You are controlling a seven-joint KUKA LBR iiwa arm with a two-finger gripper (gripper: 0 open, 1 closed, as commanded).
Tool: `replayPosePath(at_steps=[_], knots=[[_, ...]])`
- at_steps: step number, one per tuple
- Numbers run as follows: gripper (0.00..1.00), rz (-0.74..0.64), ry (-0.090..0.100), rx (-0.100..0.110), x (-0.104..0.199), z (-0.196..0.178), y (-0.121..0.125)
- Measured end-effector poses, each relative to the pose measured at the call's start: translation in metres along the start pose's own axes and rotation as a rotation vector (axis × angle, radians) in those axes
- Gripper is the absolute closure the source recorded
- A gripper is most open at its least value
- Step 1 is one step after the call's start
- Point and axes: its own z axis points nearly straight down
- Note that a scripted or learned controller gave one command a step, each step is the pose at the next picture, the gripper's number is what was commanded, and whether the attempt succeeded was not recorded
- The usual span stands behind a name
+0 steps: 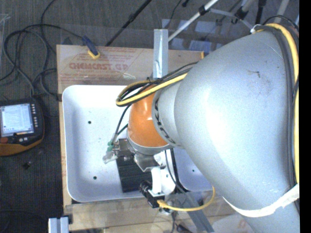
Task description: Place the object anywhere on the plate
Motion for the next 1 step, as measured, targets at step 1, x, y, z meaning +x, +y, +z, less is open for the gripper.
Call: replayPosePath(at_steps=[1], knots=[[0.00,0.000,0.000,0.000,-0.0001,0.0000,0.0000]])
